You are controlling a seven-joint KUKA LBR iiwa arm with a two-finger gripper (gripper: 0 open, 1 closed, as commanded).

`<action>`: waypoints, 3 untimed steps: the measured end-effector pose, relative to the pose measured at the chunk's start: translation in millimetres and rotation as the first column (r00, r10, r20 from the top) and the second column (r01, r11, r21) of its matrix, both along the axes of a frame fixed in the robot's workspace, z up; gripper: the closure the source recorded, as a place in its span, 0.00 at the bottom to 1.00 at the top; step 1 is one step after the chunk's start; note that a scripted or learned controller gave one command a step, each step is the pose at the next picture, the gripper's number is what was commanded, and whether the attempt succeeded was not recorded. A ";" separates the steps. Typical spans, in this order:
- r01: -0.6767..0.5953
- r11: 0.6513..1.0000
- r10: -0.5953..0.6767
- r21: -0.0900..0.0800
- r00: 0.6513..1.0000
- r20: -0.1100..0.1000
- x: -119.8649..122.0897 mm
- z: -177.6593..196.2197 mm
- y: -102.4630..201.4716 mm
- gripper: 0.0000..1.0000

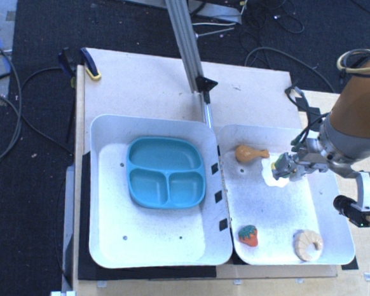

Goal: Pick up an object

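You see the table carrying two shallow white bins side by side. The left bin sits in the lower left half of the frame and holds a blue divided plate with three compartments, lying flat toward the bin's upper middle. The right bin sits in the lower right. In it, a toy chicken drumstick lies near the upper left corner, a toy strawberry rests low on the left side, and a pale bagel-like toy ring lies near the lower right corner, well apart from the strawberry. The arm comes in from the right edge of the frame, its orange band high at the upper right, and its gripper hangs over the upper middle of the right bin, just right of the drumstick. A small white object shows directly at the gripper's tip, touching or just under it; you cannot tell from this slant whether it sits between the jaws, nor whether the jaws are wide or narrow. A metal pole slants from the top centre of the frame down to the seam between the bins, and dark cables trail over the floor at the left.
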State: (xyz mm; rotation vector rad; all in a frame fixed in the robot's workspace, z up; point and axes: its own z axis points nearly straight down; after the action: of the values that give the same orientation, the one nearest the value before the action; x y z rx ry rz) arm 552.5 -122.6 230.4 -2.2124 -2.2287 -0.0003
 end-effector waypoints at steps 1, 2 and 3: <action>0.000 1.000 0.000 0.000 1.000 -0.001 2.0 -10.1 56.6 1.00; -0.001 1.000 0.001 0.000 1.000 0.002 5.3 2.6 108.7 1.00; -0.002 1.000 0.002 0.001 1.000 0.002 7.6 11.7 166.3 1.00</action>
State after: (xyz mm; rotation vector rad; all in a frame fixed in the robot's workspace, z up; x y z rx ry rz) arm 560.1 43.7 242.1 -2.2110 -2.2316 -0.0032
